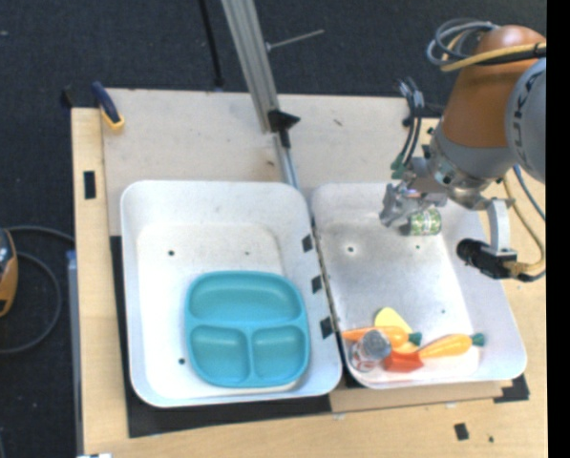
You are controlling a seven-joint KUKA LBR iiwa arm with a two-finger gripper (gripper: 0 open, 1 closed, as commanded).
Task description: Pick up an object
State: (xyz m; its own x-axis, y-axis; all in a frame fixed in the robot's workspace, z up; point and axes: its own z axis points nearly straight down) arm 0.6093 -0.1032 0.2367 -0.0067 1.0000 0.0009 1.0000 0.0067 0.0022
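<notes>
Arm over the right bin's far end, toys heaped at its near edge.

The gripper [406,208] hangs above the right bin [399,265]; a small greenish thing [424,222] sits just beside it, and whether the claw pinches it I cannot tell. The toy pile [404,342], yellow, orange and red, lies well apart from the gripper, at the bin's near wall. These look light, stiff, smooth plastic, likely slippery; the carrot [447,345] seems best taken across its narrow middle.

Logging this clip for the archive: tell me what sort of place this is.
Most likely a robotics lab test bench, not a home or kitchen. A wooden bench carries two white bins, a metal camera mast rises behind them, and toy items lie piled in the right bin's near corner.
</notes>
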